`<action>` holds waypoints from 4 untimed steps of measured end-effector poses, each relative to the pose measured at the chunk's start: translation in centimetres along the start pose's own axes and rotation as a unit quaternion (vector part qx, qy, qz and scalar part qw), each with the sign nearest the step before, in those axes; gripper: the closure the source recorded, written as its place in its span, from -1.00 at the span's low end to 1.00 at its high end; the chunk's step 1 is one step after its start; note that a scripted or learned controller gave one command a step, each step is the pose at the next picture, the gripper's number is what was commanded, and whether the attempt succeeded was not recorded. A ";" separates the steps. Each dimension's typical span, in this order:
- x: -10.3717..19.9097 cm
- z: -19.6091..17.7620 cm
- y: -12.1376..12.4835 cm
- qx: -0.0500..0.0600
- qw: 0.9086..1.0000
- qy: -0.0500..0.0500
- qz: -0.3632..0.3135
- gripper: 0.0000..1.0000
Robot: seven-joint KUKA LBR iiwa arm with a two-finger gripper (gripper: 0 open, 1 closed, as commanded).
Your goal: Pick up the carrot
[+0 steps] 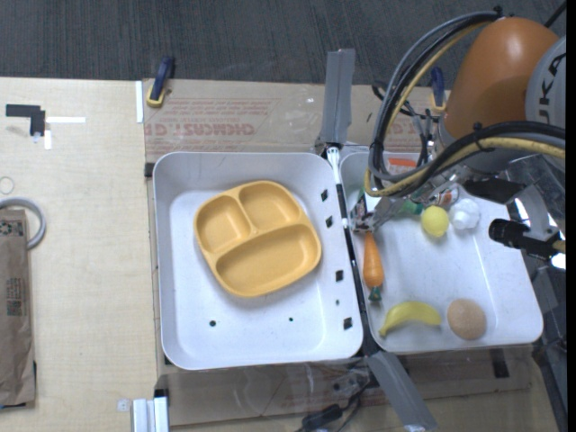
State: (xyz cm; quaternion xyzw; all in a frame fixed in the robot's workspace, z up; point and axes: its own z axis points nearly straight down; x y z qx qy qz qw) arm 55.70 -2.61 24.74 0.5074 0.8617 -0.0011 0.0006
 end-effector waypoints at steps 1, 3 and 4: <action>1.8 5.0 -8.2 0.001 0.999 0.001 0.052 -1.00; -7.1 6.6 -9.2 0.001 0.973 0.000 0.229 -1.00; -5.3 11.8 -12.1 0.000 0.999 0.001 0.040 -1.00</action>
